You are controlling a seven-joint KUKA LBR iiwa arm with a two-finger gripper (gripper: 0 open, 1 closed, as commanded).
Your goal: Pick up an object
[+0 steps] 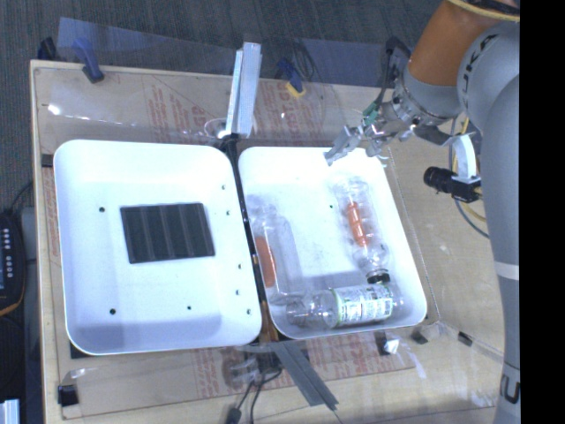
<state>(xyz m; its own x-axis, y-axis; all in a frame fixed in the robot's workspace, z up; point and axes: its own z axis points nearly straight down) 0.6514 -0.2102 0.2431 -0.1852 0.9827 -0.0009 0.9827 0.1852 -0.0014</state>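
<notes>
Bench (pixel 132 104): brown top under clear film | left half: white bin (pixel 79 237) with dark ribbed pad (pixel 168 232) | right half: second bin (pixel 305 170), touching the first along the middle | far edge: blue clamps (pixel 88 60) near left corner and centre, upright grey bar (pixel 243 91) between bins | near edge: grey bracket (pixel 305 378)

3 clear bottles (pixel 351 307) in rt bin (pixel 300 162)

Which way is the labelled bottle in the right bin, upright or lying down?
Lying down: the labelled bottle rests on its side along the right bin's near wall.
</notes>
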